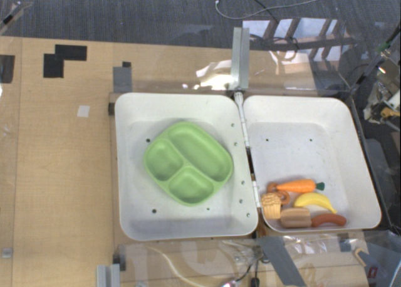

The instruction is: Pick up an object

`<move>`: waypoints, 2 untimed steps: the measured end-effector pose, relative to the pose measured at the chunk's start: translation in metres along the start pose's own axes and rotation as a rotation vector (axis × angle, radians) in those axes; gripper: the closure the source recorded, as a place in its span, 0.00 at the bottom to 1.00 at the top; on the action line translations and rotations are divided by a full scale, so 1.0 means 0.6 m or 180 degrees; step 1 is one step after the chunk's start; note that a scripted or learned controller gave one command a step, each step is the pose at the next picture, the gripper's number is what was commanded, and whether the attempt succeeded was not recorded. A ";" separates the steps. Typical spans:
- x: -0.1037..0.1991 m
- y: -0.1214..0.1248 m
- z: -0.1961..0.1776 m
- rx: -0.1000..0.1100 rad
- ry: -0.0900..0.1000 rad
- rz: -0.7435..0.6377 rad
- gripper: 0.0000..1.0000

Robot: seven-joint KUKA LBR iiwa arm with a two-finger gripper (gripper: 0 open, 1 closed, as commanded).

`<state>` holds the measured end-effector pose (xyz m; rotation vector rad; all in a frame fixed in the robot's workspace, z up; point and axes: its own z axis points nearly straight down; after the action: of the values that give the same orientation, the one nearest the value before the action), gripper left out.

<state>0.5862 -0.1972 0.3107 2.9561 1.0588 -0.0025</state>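
Toy food lies bunched in the near corner of the right bin [301, 129]: an orange carrot [296, 186], a yellow banana [315, 202], a red sausage [328, 220], a tan bread roll [295, 218], a small ridged yellow piece [271, 204] and a brown pretzel-like piece [280, 194]. A green divided plate [188, 162] rests in the middle of the left bin [135, 129], with nothing in its three compartments.
The two white bins meet at a raised middle rim [245, 148]. A grey post [240, 60] stands behind that rim. Wooden bench top [56, 154] spreads to the left. Cables and metal parts [382, 91] crowd the far right.
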 end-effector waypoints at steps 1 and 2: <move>0.039 0.018 0.015 -0.0001 0.0003 -0.0693 1.00; 0.039 0.018 0.015 -0.0002 0.0003 -0.0693 0.00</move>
<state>0.6113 -0.1907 0.3016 2.8236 1.3735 -0.0012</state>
